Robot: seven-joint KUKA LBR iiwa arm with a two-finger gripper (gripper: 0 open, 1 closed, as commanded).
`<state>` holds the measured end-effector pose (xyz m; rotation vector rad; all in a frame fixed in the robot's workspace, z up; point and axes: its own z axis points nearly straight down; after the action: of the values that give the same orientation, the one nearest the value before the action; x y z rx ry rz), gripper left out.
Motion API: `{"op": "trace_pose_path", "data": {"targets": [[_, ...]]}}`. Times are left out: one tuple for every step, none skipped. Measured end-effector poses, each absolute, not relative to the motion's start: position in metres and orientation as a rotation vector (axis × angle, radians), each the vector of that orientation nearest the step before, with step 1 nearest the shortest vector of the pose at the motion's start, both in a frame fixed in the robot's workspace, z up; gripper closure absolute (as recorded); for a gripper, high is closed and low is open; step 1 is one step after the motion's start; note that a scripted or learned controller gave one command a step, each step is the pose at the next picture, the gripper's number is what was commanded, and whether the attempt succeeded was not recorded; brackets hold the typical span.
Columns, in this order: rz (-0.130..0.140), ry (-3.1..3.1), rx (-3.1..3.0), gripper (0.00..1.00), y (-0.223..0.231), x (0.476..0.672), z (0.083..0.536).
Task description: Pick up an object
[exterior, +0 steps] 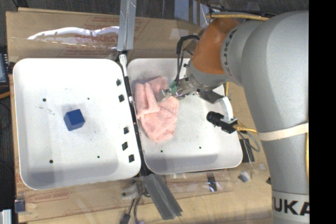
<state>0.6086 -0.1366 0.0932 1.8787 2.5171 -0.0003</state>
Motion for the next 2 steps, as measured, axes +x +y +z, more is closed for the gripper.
{"op": "trace_pose_path", "data": {"targets": [[0.001, 2.523, 1.873, 1.00, -0.1352, 0.6092, 0.1036], [0.000, 2.523, 1.872, 0.00, -0.1354, 0.6092, 0.1037]]}}
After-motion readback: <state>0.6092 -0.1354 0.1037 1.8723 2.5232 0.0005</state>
